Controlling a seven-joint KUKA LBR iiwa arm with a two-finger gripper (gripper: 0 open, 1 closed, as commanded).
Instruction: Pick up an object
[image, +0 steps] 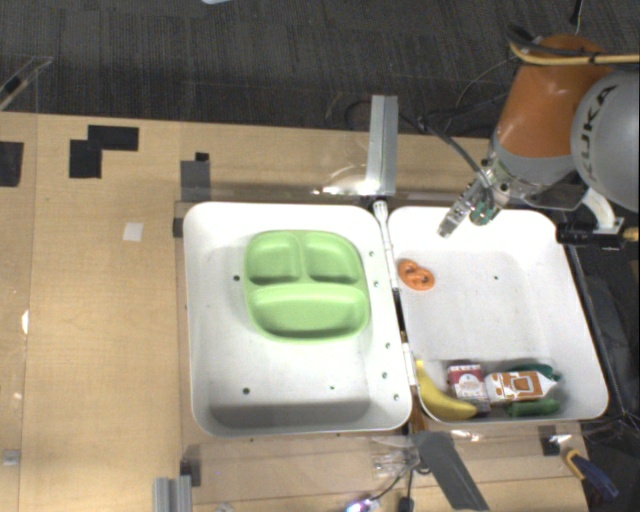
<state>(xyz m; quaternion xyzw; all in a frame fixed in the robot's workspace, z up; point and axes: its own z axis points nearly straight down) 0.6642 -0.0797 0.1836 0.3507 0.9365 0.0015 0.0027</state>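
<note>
My gripper hangs over the far left corner of the right bin, pointing down and to the left, with nothing visibly in it. A small orange ring-shaped object lies below it, near the bin's left wall. Along the near edge of the right bin lie a yellow banana, a small dark red packet, an orange and white carton and a green item. In the left bin rests a green divided plate.
A grey metal post stands behind the gap between the bins. The arm's orange band and grey body rise at the upper right. Bare white floor lies in the middle of the right bin.
</note>
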